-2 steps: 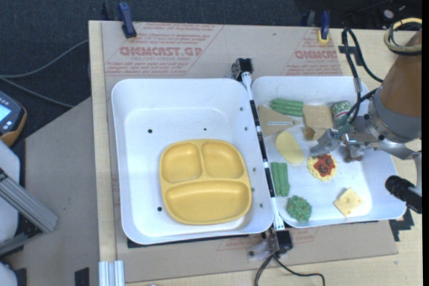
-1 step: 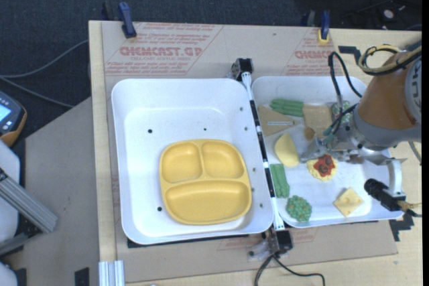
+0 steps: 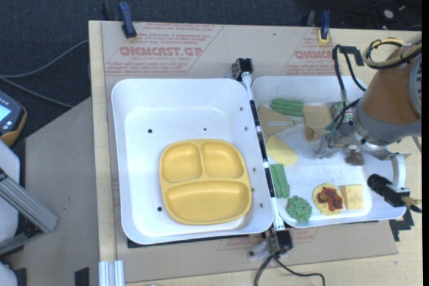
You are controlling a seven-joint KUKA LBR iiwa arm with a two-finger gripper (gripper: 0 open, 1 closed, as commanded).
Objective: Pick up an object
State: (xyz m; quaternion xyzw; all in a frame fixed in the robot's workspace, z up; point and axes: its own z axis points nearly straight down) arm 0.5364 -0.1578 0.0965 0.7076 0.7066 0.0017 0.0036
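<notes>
My gripper (image 3: 337, 146) hangs low over the middle of the right bin (image 3: 315, 87), below the arm's orange band (image 3: 392, 94). Just left of and behind it lies a tan bread slice (image 3: 317, 116). A green cucumber (image 3: 287, 106) lies at the bin's back left, and a yellow lemon-like piece (image 3: 281, 151) sits left of the gripper. Along the front lie a green pea pod (image 3: 279, 179), a broccoli (image 3: 299, 209), a small pizza (image 3: 328, 198) and a yellow cheese square (image 3: 352, 197). A small brown item (image 3: 354, 158) sits right by the gripper, partly hidden.
The left bin (image 3: 134, 104) holds a yellow divided plate (image 3: 204, 181). A thin flat tan piece (image 3: 271, 119) lies by the divider between the bins. Cables (image 3: 345, 67) loop behind the arm. Blue clamps (image 3: 125, 18) stand at the bench's back edge.
</notes>
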